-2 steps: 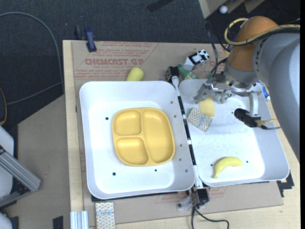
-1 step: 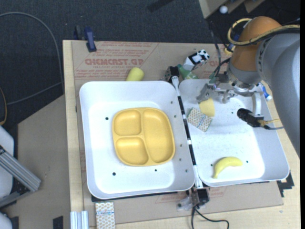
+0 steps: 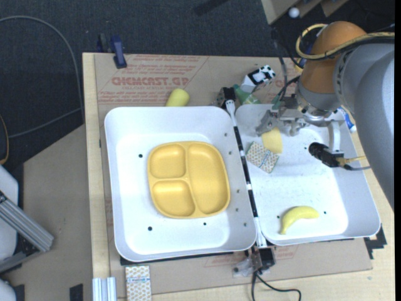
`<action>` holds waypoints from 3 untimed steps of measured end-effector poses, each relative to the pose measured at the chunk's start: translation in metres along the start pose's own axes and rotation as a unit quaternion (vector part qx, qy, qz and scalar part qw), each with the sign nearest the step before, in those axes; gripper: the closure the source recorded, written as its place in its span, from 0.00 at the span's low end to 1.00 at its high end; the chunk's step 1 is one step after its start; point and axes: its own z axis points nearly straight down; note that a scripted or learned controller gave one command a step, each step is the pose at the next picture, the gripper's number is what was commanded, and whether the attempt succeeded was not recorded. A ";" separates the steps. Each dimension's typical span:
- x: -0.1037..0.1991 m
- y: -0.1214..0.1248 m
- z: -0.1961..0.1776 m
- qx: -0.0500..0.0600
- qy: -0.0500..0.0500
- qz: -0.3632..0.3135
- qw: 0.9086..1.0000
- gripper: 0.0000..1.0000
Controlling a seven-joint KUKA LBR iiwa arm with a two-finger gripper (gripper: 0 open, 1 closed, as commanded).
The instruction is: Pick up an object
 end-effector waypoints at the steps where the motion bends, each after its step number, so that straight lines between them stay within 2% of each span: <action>1: 0.001 0.000 0.000 0.000 0.000 0.000 1.000 0.00; 3: -0.001 0.000 0.000 0.000 0.000 0.000 1.000 0.00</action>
